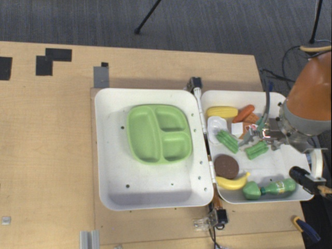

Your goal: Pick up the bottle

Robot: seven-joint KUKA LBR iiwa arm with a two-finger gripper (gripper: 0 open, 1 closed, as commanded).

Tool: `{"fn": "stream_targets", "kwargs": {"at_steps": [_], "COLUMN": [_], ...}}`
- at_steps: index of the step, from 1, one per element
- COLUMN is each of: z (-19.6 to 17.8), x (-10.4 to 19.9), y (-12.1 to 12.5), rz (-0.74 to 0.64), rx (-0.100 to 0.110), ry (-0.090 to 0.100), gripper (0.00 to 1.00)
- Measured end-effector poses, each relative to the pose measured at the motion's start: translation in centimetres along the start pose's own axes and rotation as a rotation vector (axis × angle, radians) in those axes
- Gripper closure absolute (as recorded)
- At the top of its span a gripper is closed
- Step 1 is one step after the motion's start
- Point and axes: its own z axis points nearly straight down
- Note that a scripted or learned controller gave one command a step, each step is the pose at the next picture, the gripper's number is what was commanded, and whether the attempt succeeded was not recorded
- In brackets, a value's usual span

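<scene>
One green bottle point(272, 189) lies at 5 o'clock in the right bin point(290, 98), two bins total; pincer point(258, 134) state unreadable, hovering over toys.

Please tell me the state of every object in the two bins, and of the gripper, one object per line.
Green plastic bottle: lying on its side, right bin's near edge, not held.
Green divided plate: flat, nothing in it, left bin.
Yellow banana: lying beside the bottle.
Brown round disc: lying flat.
Two green ridged pieces: lying loose.
Gripper: low over the right bin, away from the bottle.
</scene>
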Motion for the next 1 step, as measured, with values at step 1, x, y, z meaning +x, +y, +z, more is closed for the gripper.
{"fn": "stream_targets", "kwargs": {"at_steps": [1], "z": [8.57], "x": [0.43], "y": [4.09], "rz": [0.171], "rx": [0.002], "ry": [0.0], "gripper": [0.0]}}
